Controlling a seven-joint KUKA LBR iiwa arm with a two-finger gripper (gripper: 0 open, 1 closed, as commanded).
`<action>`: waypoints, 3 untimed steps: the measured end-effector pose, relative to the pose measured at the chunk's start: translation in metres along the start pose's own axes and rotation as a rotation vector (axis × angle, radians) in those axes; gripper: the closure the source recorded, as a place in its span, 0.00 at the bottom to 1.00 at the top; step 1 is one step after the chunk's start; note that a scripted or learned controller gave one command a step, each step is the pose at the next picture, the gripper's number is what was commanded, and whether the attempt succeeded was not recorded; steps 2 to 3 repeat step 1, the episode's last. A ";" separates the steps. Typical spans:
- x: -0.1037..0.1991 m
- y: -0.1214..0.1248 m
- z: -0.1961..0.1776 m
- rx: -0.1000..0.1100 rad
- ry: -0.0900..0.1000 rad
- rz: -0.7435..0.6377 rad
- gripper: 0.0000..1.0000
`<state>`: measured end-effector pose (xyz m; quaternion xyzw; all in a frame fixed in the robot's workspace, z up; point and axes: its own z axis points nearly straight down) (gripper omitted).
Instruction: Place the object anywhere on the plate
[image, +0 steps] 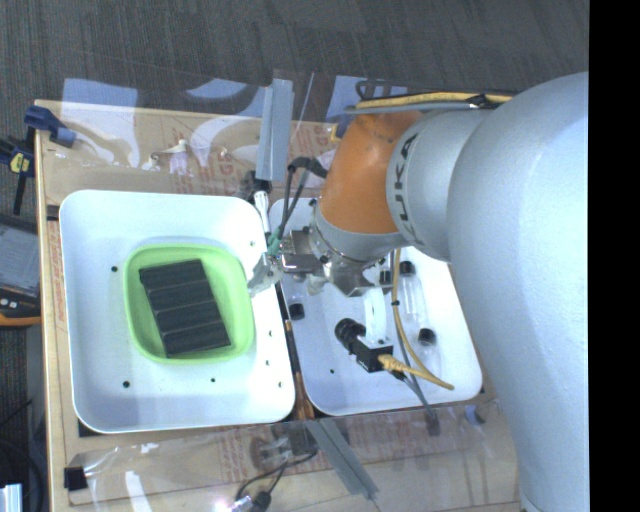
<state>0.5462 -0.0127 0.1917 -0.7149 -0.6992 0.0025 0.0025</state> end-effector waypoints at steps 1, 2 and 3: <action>-0.054 -0.001 0.001 -0.001 0.001 -0.069 0.00; -0.054 -0.001 0.001 -0.001 0.001 -0.069 0.00; -0.054 -0.001 0.001 -0.001 0.001 -0.069 0.00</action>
